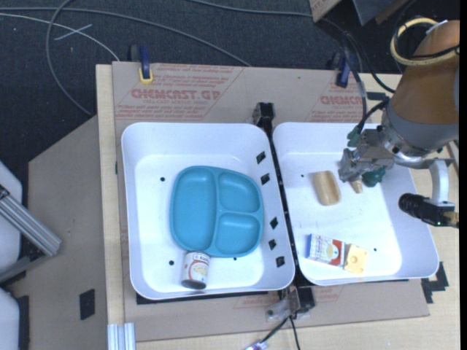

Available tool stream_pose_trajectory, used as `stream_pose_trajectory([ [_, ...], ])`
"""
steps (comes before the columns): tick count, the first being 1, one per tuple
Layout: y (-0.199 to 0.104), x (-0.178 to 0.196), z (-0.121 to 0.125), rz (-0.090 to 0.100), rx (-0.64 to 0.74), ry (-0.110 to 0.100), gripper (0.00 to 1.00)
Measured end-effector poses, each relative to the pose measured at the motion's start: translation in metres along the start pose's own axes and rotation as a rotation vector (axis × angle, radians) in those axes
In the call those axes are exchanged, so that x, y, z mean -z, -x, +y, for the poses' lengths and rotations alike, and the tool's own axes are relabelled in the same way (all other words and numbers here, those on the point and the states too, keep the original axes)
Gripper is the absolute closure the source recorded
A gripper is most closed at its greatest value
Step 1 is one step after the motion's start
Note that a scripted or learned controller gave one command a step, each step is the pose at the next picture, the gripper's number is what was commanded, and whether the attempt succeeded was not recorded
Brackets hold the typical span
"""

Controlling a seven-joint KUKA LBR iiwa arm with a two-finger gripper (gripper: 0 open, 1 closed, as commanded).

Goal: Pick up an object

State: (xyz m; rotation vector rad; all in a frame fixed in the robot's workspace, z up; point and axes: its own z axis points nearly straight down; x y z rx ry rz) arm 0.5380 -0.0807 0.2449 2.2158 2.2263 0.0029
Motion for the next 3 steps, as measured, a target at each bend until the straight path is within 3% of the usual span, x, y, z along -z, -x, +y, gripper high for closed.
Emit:
stream_pose_trajectory([
  [2,-0.103,-0.011,0.021,0.001,0.001,-0.001,1.0],
  [3,-0.162,-0.018,0.046,0.001,0.002,0.001,1.0],
])
